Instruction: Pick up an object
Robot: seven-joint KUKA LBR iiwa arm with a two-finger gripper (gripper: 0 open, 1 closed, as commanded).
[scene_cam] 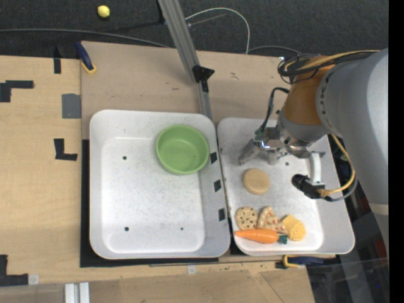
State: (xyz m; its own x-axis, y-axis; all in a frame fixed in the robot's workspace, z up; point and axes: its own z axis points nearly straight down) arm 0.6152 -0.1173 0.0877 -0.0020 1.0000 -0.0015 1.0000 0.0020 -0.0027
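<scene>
My gripper (258, 156) hangs over the upper part of the right bin (334, 232), its fingers spread open with nothing between them. Just below it a round tan bun-like piece (255, 181) lies on the bin floor, apart from the fingertips. Along the front of the same bin lie a brown lattice slice (245, 217), a pale lumpy piece (268, 218), a yellow corn cob (294, 228) and an orange carrot (257, 235). A green bowl (182, 148) sits upright in the left bin (126, 201), near its upper right corner.
A slanted grey pole (180, 33) ends at the ridge between the bins. The arm's bulk and cables (353, 125) cover the right bin's right side. A black clip-like part (306, 185) hangs off the wrist beside the bun. A small yellow ball (103, 11) lies far back.
</scene>
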